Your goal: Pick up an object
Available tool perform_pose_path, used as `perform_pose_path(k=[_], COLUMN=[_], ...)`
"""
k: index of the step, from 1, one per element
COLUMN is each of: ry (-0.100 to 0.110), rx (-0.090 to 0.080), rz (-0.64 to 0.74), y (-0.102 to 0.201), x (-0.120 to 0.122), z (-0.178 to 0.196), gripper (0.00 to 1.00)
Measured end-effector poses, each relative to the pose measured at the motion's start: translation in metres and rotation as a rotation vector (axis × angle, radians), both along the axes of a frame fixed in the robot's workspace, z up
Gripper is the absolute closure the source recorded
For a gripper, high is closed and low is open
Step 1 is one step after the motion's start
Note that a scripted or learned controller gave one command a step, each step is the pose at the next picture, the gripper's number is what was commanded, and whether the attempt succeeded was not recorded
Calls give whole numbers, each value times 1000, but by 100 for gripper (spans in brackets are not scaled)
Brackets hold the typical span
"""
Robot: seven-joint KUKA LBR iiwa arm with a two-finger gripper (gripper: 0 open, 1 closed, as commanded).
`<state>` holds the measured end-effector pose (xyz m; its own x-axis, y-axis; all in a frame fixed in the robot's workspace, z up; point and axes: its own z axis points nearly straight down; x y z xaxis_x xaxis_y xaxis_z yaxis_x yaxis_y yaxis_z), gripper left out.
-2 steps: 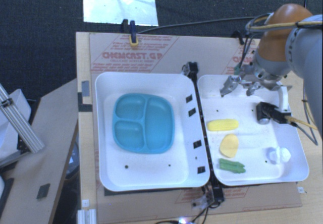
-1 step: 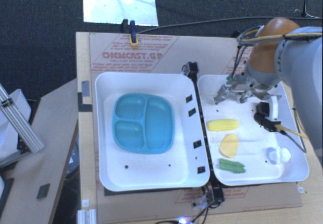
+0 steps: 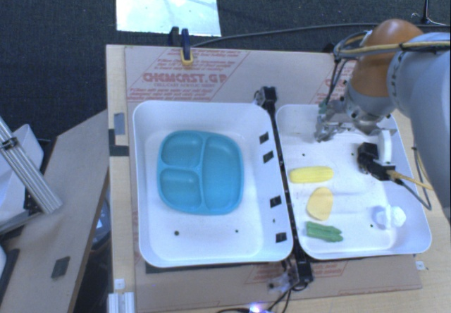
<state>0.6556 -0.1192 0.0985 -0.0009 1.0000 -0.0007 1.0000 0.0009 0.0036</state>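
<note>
Bench: is carrying a flat brown cardboard sheet [image 3: 211, 68] with red print; matte, rectangular; both bins are sitting on it
Arm [image 3: 423, 79]: smooth grey casing, rounded; glossy orange band [image 3: 380, 40] above the wrist; is reaching in from the right over the far end of the right bin
Left bin [image 3: 211, 237]: shallow white plastic tray, rounded corners, slight sheen; is holding the plate
Right bin [image 3: 359, 195]: same white plastic, same shape; is sitting edge to edge with the left bin; small black clips [image 3: 272, 158] are running along the shared seam
Plate [image 3: 201, 172]: teal plastic, rounded square, three moulded compartments; is lying flat mid left bin
Gripper [image 3: 325, 130]: grey metal; is hanging over the far-left part of the right bin, low to its floor; can't tell how far it is opening or whether it is gripping anything
Yellow piece [image 3: 311, 175]: long, smooth, rounded ends; is lying crosswise on the right bin's left side; closest item to the gripper, on its near side, not touching it
Oval slice [image 3: 320, 204]: flat, yellow-orange, smooth; is lying just nearer the camera than the yellow piece
Green piece [image 3: 324, 232]: short, elongated, knobbly; is lying by the near-left corner, just beside the oval slice; well apart from the gripper
White piece [image 3: 390, 217]: small, lumpy, pale against the tray; is sitting toward the near-right corner; well apart from the gripper
</note>
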Motion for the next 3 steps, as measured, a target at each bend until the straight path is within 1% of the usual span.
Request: perform_pose_path(k=[1,2,3], ry=[-3,-4,-4], rx=[-1,0,0], rz=[-1,4,4], y=[-9,-2,-2], x=[-1,6,8], z=[50,99,143], gripper=[100,100,100])
